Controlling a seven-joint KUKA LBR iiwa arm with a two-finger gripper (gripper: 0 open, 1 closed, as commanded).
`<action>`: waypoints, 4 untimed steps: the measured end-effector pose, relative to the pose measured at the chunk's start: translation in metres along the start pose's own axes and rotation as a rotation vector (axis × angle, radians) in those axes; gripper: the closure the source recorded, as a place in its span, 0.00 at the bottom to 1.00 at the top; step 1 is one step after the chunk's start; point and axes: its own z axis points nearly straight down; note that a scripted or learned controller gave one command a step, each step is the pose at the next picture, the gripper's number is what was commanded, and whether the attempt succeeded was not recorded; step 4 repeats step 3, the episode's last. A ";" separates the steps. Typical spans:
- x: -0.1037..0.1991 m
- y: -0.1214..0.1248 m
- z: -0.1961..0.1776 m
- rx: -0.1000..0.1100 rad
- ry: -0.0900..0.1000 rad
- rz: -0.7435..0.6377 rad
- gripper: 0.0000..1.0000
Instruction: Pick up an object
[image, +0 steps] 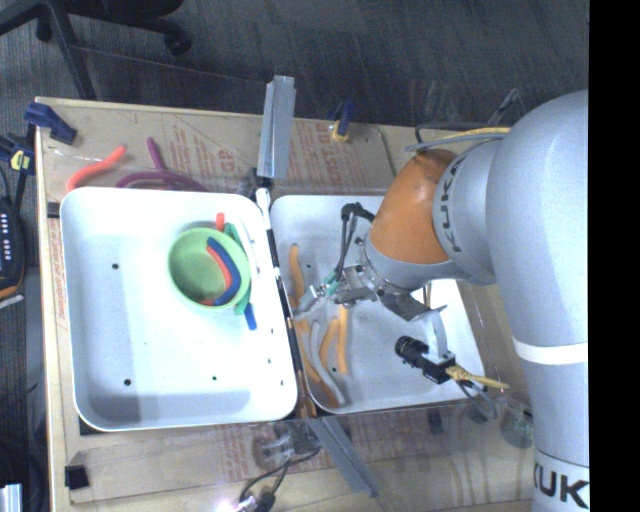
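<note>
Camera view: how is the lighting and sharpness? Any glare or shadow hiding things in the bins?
Camera view: light is even; the left bin looks bright, with soft shadow along its near wall. The green bowl reads clearly. In the right bin, the arm covers much of the floor and the tool looks soft and small.
</note>
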 end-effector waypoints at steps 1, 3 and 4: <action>-0.005 -0.034 0.019 -0.004 0.003 0.066 0.00; 0.028 0.022 -0.121 -0.001 0.006 0.274 1.00; 0.028 0.022 -0.121 -0.001 0.006 0.274 1.00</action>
